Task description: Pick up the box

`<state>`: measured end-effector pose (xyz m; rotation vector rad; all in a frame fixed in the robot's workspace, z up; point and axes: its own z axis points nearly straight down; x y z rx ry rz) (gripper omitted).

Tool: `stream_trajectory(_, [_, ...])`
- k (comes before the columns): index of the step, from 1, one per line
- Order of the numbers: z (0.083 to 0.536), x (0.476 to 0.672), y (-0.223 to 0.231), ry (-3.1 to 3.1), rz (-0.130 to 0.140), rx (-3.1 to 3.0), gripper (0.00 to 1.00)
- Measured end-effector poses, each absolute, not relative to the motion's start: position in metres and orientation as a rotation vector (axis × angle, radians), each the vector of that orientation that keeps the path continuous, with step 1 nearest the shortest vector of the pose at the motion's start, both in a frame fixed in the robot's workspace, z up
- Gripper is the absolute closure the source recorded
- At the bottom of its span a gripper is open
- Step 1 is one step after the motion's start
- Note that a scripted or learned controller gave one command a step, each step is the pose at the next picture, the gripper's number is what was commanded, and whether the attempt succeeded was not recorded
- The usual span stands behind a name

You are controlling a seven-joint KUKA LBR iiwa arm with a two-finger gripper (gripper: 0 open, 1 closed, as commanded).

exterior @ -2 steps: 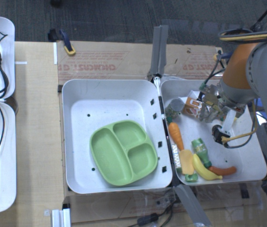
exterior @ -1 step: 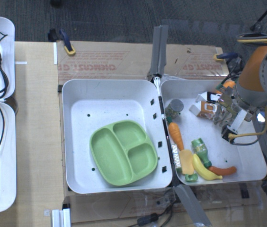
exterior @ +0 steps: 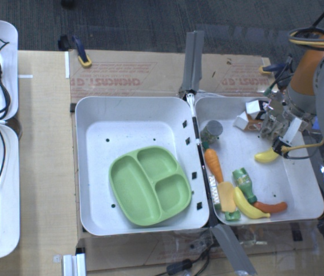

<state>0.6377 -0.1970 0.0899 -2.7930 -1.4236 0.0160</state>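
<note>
The small white cardboard box [exterior: 248, 119] lies in the far corner of the right white bin [exterior: 300, 206], beyond the yellow plastic banana [exterior: 267, 156]. The tool [exterior: 271, 132] hangs just beside the box; its opening cannot be told. Centre over the box before descending.

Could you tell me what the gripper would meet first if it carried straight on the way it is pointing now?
Probably the small white box: the gripper points left toward it in the right bin; depth is unclear.
</note>
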Motion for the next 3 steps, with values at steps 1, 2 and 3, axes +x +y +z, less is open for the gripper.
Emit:
stream_trajectory(1, [0.087, 0.649, -0.163, -1.200, 0.053, -2.890, 0.00])
stream_trajectory(2, [0.087, 0.649, -0.163, -1.200, 0.054, -2.891, 0.00])
stream_trajectory(3, [0.087, 0.649, -0.176, -0.956, 0.043, -2.968, 0.00])
